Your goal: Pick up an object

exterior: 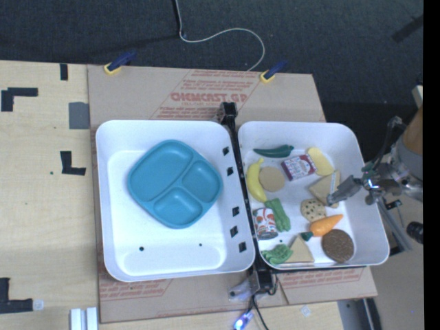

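The right bin (357,146) holds several toy foods: a green chili (273,151), a banana (254,179), a tan round biscuit (273,179), a red-and-white packet (298,166), a yellow lump (320,160), a cheese wedge (323,185), a speckled cracker (311,209), a carrot (325,224), a brown disc (338,245), a green bean pod (278,214), a small can (265,223) and a sandwich wedge (300,251). My gripper (342,190) reaches in over the bin's right rim, low over the cheese wedge and cracker. Nothing is visibly held.
The left bin (110,184) carries a blue divided plate (175,183). The arm's wrist (392,181) hangs over the right bin's right rim. A black divider with clips (237,184) runs between the bins. A white cable (220,36) lies behind them.
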### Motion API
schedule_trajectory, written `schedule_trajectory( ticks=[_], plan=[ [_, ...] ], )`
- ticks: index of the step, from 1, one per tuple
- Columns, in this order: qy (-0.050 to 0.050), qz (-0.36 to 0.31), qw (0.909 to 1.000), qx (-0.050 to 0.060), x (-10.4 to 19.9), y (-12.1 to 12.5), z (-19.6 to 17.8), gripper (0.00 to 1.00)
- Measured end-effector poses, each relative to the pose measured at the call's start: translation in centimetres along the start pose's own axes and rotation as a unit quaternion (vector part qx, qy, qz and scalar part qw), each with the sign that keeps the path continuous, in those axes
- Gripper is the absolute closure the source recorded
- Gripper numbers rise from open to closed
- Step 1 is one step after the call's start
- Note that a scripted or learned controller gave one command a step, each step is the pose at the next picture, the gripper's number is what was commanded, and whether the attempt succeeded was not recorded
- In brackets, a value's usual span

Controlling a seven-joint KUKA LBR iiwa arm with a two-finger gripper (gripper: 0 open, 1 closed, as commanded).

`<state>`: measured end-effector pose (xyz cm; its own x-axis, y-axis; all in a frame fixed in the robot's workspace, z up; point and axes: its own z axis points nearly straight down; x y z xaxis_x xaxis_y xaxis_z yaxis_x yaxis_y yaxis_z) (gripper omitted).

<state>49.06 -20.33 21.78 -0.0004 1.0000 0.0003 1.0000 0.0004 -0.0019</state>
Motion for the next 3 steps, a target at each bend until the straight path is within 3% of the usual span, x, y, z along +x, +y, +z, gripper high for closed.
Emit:
schedule_trajectory(
  ticks=[1,2,3],
  plan=[
    [0.0,0.0,1.0,0.0,0.0,0.0,-1.0,1.0],
    [0.002,-0.006,1.0,-0.001,10.2,3.2,-2.5,1.0],
    [0.002,-0.004,1.0,0.003,17.7,2.2,2.5,1.0]
  ],
)
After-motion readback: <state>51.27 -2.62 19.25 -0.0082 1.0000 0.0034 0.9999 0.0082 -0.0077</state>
